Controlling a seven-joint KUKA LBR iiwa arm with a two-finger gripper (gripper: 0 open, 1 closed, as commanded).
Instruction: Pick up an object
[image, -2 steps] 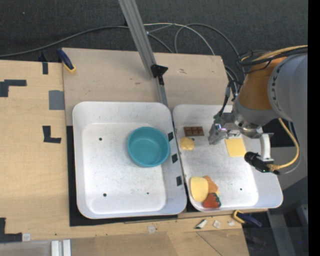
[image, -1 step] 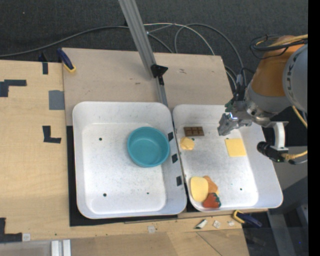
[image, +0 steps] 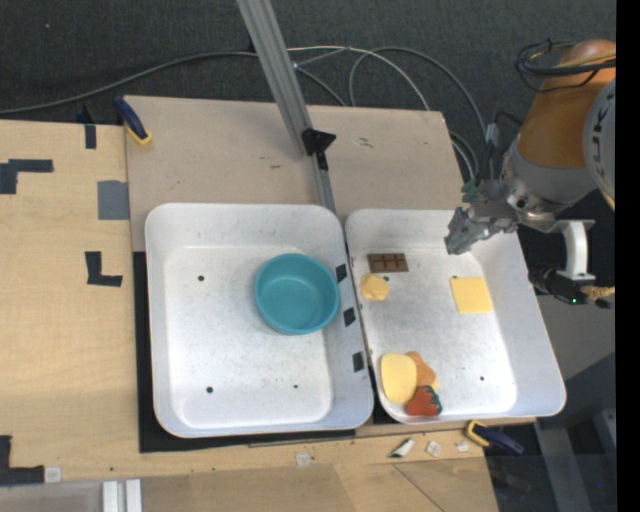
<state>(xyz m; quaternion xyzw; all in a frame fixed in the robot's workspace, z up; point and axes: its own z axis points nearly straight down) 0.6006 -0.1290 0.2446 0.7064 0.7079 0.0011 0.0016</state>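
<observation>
Pincer (image: 462, 238) hovering at right bin's (image: 535, 330) far edge (open or closed, can't tell). Yellow square (image: 470, 295) lying just near-side of it. Left bin (image: 180, 300) holding teal bowl (image: 295, 292).

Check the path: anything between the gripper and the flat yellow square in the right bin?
Nothing visible. The gripper sits over the right bin's upper edge; the yellow square lies just below it on bare floor, apart from the other pieces.

The two bins (image: 180, 300) are white with fine dark speckles. The bowl (image: 295, 292) is teal. The chocolate bar (image: 387, 263) is brown, the flat square (image: 470, 295) is pale yellow, and the desk (image: 60, 300) is light wood.
</observation>
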